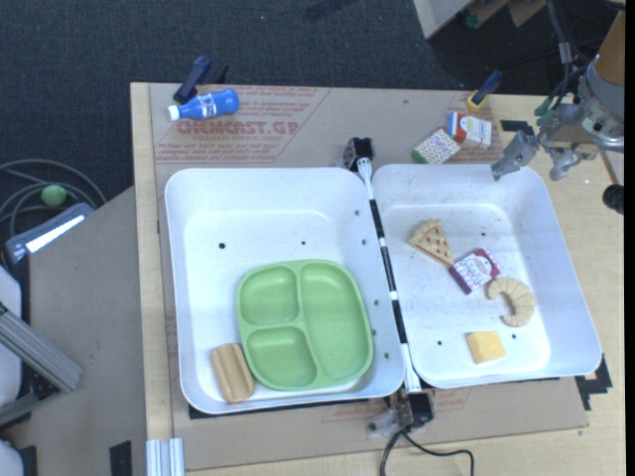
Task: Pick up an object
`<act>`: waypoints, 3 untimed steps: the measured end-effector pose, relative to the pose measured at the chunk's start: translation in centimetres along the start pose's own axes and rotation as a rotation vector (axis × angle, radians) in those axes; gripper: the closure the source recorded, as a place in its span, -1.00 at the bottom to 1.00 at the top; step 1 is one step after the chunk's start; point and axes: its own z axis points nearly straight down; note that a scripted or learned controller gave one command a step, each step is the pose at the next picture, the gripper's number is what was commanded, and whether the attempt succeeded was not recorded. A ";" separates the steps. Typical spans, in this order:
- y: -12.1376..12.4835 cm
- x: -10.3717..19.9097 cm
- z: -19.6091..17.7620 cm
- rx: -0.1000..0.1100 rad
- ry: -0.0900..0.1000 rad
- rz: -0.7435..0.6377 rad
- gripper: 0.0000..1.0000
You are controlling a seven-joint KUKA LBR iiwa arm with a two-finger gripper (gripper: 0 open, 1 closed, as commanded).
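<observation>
The right bin [556,228] holds a tan waffle wedge [431,241], a dark red packet [474,269], a croissant [515,300] and a yellow cheese block [485,346]. My gripper [538,159] hangs over the bin's far right corner. It is open, with its two fingers [514,155] spread and nothing between them. It stands well back from the food items, the waffle wedge being the closest.
The left bin [198,226] carries a green divided plate [302,322] and a tan bread piece [231,372] at its front left. Outside the bins, a blue bottle [203,104] lies at the far left, and two small boxes [439,147] sit behind the right bin.
</observation>
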 end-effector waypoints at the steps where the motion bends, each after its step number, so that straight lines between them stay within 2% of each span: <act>1: -5.8 3.4 8.3 0.002 0.000 0.000 -1.00; 2: -7.0 3.6 15.5 -0.010 -0.004 0.000 -1.00; 3: -6.8 3.5 14.3 -0.016 -0.007 0.001 1.00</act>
